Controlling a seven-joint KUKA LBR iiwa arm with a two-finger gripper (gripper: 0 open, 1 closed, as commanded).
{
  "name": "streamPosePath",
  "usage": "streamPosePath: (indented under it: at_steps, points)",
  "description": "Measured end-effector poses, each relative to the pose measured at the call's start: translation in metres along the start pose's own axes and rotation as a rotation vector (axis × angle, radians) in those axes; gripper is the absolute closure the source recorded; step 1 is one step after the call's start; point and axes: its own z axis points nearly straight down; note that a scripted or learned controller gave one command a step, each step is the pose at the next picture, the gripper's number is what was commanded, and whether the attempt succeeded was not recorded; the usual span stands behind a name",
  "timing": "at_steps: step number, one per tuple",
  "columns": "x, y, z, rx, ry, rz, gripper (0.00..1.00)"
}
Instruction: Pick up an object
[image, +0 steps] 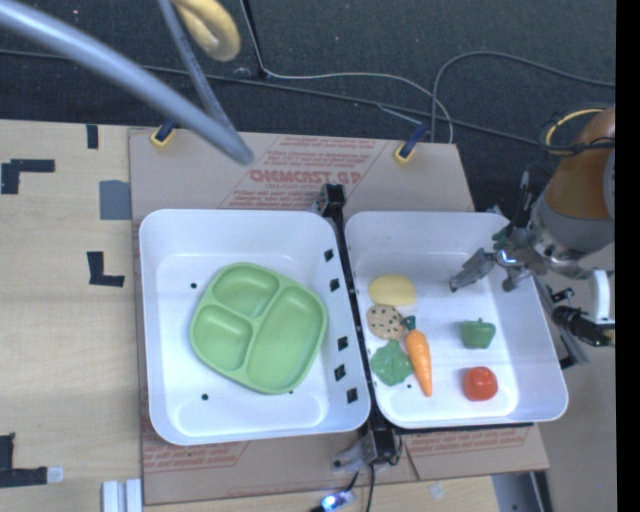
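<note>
The right bin holds several toy foods: a yellow lemon, a brown cookie, an orange carrot, a green leafy piece, a green pepper and a red tomato. My gripper hangs over the bin's upper right part, above and slightly right of the pepper. Its fingers are spread open with nothing between them. The long finger points left toward the lemon.
A green divided plate lies in the left bin. Between the bins runs a black divider. Both bins rest on cardboard. A grey pole crosses the top left, and cables trail behind the bins.
</note>
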Motion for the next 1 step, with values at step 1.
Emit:
streamPosePath:
  at_steps: [1]
  points:
    - [0.0009,0.0013,0.0645,0.002,0.001,0.000,0.00]
